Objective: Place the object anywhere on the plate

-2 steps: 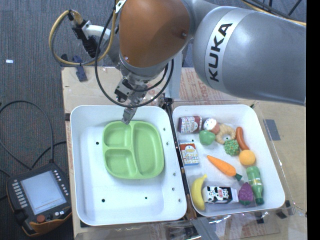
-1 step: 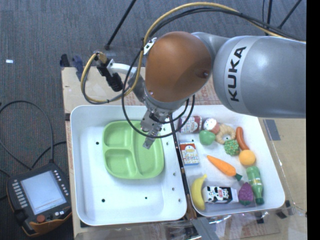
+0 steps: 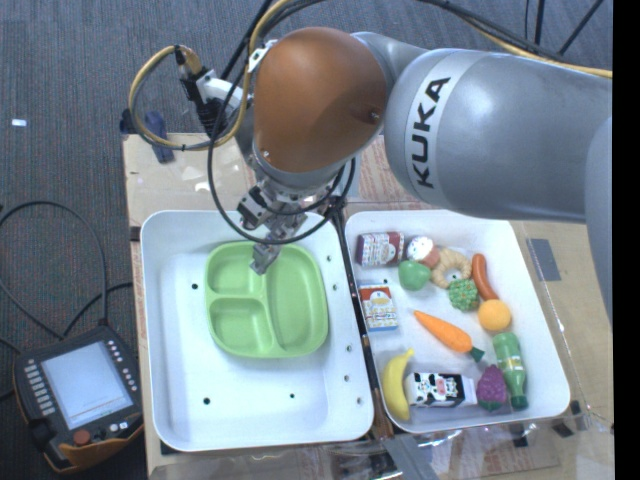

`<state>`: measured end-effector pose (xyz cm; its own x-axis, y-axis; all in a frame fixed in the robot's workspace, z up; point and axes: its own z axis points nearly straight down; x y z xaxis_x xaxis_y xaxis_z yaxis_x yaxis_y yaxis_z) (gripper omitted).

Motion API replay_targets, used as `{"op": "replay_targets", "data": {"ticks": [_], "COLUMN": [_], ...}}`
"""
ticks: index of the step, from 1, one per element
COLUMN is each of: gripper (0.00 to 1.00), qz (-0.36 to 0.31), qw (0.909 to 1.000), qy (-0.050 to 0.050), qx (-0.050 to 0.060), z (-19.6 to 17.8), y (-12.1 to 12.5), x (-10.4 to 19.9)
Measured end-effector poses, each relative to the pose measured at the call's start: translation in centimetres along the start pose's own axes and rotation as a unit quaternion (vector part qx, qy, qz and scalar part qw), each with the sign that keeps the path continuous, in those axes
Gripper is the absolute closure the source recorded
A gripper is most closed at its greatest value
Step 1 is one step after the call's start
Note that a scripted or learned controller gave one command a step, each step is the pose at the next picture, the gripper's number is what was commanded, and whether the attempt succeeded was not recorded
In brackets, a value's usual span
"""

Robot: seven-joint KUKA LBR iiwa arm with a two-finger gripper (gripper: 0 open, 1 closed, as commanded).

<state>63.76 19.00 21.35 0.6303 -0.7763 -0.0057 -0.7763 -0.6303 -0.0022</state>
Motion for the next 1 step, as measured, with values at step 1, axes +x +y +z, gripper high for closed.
{"op": "replay_targets", "data": {"ticks": [1], "gripper": [0.0], "qz": [0.0], "qw": [1.0], "qy": [0.0], "qx": [0.0], "z": [0.03], "y": [0.02], "x": [0.01]}}
